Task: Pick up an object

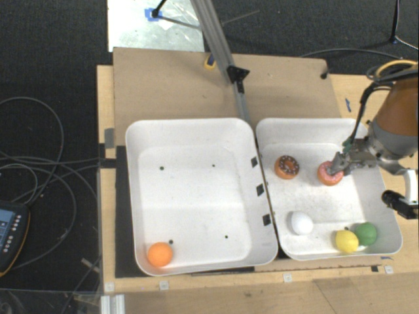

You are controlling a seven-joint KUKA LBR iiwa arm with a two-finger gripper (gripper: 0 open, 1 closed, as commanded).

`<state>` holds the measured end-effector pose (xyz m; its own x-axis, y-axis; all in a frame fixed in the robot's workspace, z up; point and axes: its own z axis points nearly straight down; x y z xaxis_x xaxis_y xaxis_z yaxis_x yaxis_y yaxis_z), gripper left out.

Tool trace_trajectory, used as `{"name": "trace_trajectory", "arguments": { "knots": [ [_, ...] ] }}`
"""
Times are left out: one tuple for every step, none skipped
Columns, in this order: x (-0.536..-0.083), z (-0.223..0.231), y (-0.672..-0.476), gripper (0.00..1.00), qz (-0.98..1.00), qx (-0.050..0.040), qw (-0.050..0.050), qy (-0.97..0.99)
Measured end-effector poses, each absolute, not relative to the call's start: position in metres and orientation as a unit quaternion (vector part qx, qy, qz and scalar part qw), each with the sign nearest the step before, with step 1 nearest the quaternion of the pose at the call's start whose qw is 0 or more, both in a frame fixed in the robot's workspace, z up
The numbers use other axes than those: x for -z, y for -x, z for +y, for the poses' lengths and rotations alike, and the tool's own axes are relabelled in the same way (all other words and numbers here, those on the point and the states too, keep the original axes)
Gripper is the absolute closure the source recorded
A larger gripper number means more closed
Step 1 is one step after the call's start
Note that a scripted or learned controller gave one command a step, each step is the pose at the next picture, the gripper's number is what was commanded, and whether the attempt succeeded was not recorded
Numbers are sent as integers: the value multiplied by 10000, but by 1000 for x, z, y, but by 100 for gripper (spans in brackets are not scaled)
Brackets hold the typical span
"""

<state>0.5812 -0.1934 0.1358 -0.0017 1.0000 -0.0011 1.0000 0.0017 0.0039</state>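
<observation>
Camera view: I see the gripper low in the right bin, at centre-right of the frame. Its tip touches the upper right edge of the pink donut, which lies just down-left of it. I cannot tell its state. The chocolate donut sits left; white ball, yellow ball and green ball lie lower.

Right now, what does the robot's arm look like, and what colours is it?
The arm comes in from the right side. It has a wide orange band, with a rounded grey part below it near the wrist. Thin cables, one yellow and one dark, loop beside the orange part. The gripper at its end is small, dark grey and looks like metal.
</observation>
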Motion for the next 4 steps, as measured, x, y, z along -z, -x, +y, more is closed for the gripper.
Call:
{"name": "trace_trajectory", "arguments": {
  "knots": [
    [-199,-189,-588,100,7092,-21,38,-7050],
    [-213,-190,-589,100,7090,-10,19,-7052],
    [-206,-139,-580,100,7102,-6,-11,-7040],
    [-200,-87,-567,100,7105,-6,-15,-7037]
  ]
}}
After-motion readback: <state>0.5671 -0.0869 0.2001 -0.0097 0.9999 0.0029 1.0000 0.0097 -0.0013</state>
